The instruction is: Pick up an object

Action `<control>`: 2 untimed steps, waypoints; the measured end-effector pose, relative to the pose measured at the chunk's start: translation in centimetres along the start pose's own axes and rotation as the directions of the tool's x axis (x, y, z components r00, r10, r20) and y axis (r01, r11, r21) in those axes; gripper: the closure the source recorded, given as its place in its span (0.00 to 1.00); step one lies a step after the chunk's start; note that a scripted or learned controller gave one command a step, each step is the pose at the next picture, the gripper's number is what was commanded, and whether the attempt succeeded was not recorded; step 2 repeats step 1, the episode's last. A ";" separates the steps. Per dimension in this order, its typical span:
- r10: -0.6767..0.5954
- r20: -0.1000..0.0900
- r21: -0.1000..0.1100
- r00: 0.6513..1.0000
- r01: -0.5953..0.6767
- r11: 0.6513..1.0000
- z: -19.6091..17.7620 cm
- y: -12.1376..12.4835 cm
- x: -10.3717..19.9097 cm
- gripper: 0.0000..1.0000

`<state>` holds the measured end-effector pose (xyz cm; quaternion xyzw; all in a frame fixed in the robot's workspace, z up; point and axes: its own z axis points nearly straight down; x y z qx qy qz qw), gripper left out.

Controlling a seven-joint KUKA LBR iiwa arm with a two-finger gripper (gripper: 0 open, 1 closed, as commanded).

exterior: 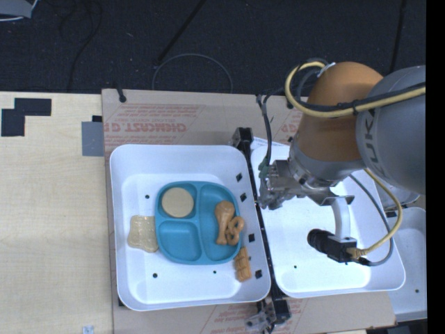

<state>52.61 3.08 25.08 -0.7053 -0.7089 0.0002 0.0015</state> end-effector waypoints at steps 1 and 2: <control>0.002 0.002 0.001 1.000 -0.002 1.000 1.1 1.8 4.5 1.00; 0.002 0.002 0.001 1.000 -0.002 1.000 1.1 1.8 4.5 1.00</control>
